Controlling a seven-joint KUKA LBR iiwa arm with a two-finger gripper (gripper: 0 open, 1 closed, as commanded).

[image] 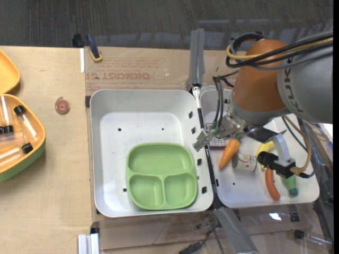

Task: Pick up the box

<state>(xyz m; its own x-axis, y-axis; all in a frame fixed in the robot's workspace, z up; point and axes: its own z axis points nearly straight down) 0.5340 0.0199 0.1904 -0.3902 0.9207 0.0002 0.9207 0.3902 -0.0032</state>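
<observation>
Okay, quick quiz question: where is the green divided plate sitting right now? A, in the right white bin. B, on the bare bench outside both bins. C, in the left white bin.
C: the green divided plate lies flat on the floor of the left white bin, toward its near edge, while the right white bin holds a carrot and other small items.

Robot arm [312,83]: smooth grey casing with part of dark lettering on its side, joined to a rounded orange band [259,78] above the wrist. Black and yellow cables [244,45] loop over the orange section. A small metallic tool [207,137] sits below the wrist.
</observation>
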